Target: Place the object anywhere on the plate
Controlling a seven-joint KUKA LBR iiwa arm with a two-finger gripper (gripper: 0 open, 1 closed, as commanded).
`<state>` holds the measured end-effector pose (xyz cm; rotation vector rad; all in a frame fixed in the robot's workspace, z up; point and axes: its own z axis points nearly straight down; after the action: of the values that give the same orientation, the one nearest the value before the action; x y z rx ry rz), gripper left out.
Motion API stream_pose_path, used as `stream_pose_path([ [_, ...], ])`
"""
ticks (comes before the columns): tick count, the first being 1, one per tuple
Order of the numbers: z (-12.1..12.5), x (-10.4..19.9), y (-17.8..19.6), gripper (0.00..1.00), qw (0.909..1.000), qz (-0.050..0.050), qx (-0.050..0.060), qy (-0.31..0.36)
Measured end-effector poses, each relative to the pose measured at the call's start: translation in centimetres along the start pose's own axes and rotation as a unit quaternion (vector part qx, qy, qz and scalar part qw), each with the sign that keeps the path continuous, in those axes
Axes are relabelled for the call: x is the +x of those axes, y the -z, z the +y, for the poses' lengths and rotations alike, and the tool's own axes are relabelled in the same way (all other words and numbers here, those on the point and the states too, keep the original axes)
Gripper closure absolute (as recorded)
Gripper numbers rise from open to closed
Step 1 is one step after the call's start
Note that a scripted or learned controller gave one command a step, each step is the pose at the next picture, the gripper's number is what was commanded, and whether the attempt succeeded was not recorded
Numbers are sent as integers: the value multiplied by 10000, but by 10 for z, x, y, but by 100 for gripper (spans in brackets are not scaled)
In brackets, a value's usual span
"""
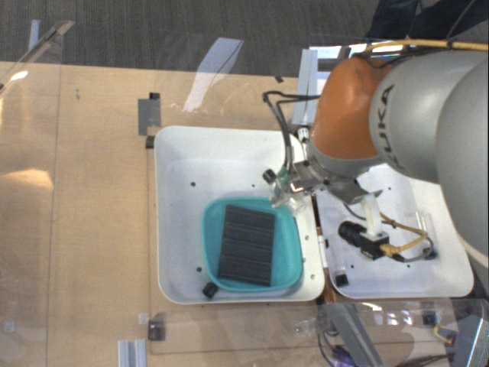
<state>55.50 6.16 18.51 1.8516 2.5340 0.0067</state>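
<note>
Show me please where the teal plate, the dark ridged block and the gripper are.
teal plate [289,243]: camera view, bare right rim.
dark ridged block [247,245]: camera view, middle of its top.
gripper [283,194]: camera view, its tip.

The arm [397,113] is cut off by the right edge and hides the far part of the right bin [451,281]. The hand [286,193] is too blurred to tell its fingers' state.

Dark ribbed rectangular object [247,245] flat on the teal plate [288,247], in the left bin's near half.
</note>
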Motion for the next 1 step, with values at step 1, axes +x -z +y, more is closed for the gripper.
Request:
stream_pose_path([
  [1,-32,69,47,100,9985,2,-10,555],
])
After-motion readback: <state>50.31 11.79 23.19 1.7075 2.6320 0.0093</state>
